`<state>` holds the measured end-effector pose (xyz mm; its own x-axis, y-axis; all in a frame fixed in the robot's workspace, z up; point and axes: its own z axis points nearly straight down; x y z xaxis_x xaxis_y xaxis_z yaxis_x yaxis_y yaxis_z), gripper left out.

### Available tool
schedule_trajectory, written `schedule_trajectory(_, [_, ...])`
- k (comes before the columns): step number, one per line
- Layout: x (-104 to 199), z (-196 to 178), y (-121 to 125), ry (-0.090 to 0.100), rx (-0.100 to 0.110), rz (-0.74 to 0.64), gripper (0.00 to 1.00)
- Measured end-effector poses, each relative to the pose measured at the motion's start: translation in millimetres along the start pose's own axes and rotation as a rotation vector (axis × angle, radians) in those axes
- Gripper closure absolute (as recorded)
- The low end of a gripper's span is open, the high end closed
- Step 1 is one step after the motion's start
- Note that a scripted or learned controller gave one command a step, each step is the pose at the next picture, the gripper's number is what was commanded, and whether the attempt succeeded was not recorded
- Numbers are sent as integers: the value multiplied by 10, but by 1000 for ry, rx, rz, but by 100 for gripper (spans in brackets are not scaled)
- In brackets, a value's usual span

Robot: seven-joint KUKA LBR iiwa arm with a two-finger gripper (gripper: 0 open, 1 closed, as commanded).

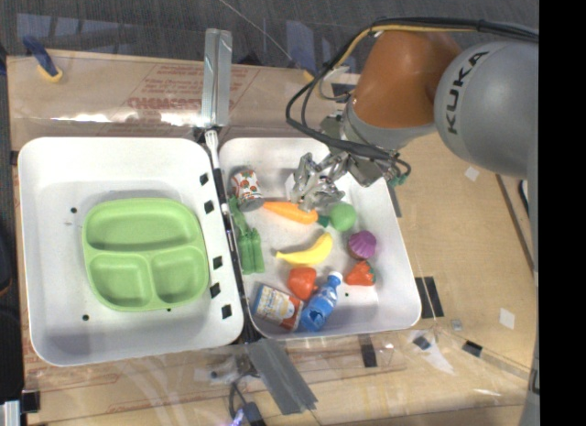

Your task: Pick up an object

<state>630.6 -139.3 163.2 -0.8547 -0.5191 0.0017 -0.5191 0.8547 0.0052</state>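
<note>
The hand (316,181) hangs low over the far part of the right bin (398,273), near its middle; whether it is apart or together I cannot tell; nothing shows clamped in it. The carrot (291,213) lies just beside it, toward the near edge, and the green ball (343,217) sits close at the hand's near right; the banana (309,251) lies further toward the near edge. A small can (245,188) rests by the bin's left wall; the left bin (37,232) carries a green tray (144,254).
</note>
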Motion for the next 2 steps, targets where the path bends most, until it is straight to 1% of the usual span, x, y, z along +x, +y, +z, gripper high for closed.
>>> schedule_trajectory(1, [113, -174, -174, -3, 8, -867, 100])
schedule_trajectory(2, [253, 121, -658, -2, 7, -1154, 100])
